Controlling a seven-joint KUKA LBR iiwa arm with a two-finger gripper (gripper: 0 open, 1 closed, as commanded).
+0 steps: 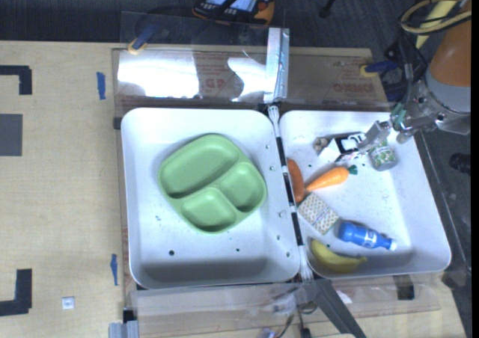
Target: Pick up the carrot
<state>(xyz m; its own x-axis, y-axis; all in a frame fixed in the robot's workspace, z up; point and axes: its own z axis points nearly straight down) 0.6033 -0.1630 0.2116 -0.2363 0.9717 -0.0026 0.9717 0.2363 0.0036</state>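
the carrot point(328, 178) lay in the right bin point(419, 209), near its left-centre, tilted with its green-tipped end up to the right; it touched nothing that gripped it; just left of it, against the bin's left wall, sat an orange-brown piece point(295, 178); below the carrot lay a chequered packet point(318, 212), then a blue bottle point(364, 237) on its side and a banana point(334, 256) along the front edge; the gripper point(376, 140) hung over the bin's upper right part, up and right of the carrot and apart from it; whether it was parted or clenched could not be told; a small dark-and-white object point(340, 142) lay just left of it; the left bin point(142, 179) held a green divided plate point(212, 182), set at a slant.
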